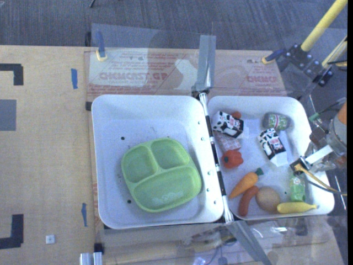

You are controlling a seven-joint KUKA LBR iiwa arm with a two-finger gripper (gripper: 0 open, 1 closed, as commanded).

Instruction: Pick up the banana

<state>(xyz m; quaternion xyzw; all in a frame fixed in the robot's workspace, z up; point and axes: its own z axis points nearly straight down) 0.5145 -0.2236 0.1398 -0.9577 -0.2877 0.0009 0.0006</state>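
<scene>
Against the near wall of the right-hand bin (pixel 300 106) lies the banana (pixel 296 207), flat, its length running along that wall, toward the bin's near right corner. It is the reference point for what follows.

Just left of the banana, touching or nearly so, sits a tan egg-shaped item (pixel 267 198). Left of that lie a red sausage (pixel 246 200) and, angled above it, a carrot (pixel 244 184). Directly above the banana stands a small green packet (pixel 297 189), very close to it. Further up from the banana are a cow-patterned carton (pixel 272 144) and a grey-green can (pixel 276 121); up and well to the left are a second cow-patterned carton (pixel 228 123) and a red pepper (pixel 233 159). Far left of the banana, in the left-hand bin (pixel 110 115), rests a green divided plate (pixel 161 174).

The gripper (pixel 315 162) is up and to the right of the banana, at the right-hand bin's right rim, clear of the fruit. Its jaw state cannot be determined; the parts there are too small and cluttered to read.

Assessment: the pick is not done. The banana rests in the bin with nothing around it. Remaining work, as judged: travel over the banana, descent, closure and lift. The green packet and the bin wall crowd the banana on both long sides, which is a risk to a clean grasp.
</scene>
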